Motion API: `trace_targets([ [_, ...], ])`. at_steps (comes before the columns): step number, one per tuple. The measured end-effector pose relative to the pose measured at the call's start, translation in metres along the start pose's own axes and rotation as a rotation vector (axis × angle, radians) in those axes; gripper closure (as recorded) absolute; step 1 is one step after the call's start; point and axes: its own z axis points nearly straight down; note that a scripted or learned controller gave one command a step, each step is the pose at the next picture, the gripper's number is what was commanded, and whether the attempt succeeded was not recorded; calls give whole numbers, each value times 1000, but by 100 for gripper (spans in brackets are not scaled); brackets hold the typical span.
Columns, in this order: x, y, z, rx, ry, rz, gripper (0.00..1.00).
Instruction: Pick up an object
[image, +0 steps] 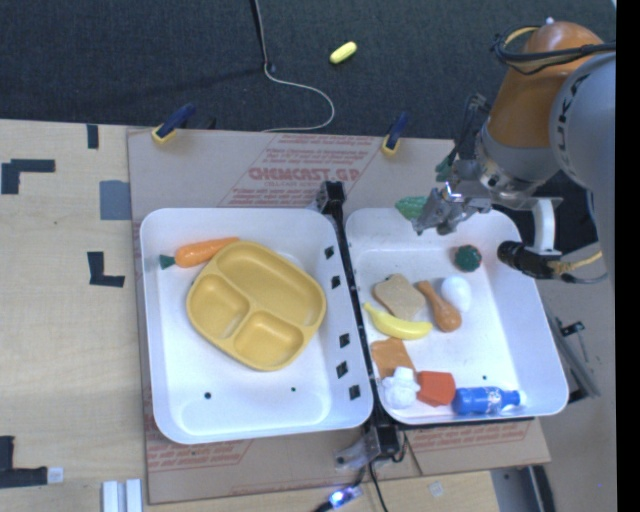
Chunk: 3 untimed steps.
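Cardboard-topped bench (200, 165) with two white bins side by side; gripper (440, 215) poised over the far edge of the right bin (535, 335). Jaws too blurred to judge, spread or pressed together. Green piece (411, 208) just beside them toward the left bin (165, 330), perhaps touching. Dark green ball (467, 258) close below and nearer the arm; no long axis to align with.

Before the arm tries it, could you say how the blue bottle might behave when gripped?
The blue bottle lies on its side, so it probably rolls if nudged. It looks like small, smooth plastic, likely light and somewhat slippery. The bin wall beside it may crowd the approach.
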Motion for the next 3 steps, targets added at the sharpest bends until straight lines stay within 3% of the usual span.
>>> trace_targets([
  [1, 19, -51, -6, 8, 0, 1, 100],
  [3, 67, -122, 12, 10, 0, 1, 100],
])
